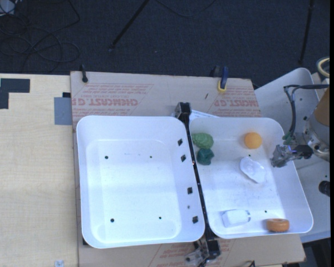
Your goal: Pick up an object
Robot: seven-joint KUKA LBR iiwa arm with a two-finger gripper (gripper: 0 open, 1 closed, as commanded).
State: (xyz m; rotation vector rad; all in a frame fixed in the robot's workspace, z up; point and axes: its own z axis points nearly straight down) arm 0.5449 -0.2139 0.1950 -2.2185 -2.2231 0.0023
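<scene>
Gripper [279, 156] sits at the right rim of the right bin [294, 189], small and dark from this slanted overhead view; whether its fingers are apart or together cannot be told, and nothing is seen between them. Behind it the arm [322, 111] reaches in from the right, with black cables looping above the wrist. Nearest thing to the gripper is a clear, pale plastic piece [253, 169], lying just to its left on the bin floor, apart from it. An orange ball [253, 140] rests farther back in the same bin, near the far wall. Two green things lie against the divider side: a lighter green lump [202, 140] and, touching it on the near side, a darker teal lump [205, 156]. Along the near wall of the right bin lie a white block [235, 217] and, to its right in the corner, a flat orange disc [278, 225]. Left bin [89, 143] sits beside the right one, the two rims meeting along a black clamp strip [190, 171] that runs from far to near. Both bins rest on a cardboard sheet [128, 96] with red printing, held at the far edge by a blue and yellow clamp [223, 79]. Light wooden bench top [28, 177] extends to the left, carrying a few grey and black tape patches [11, 90].
</scene>
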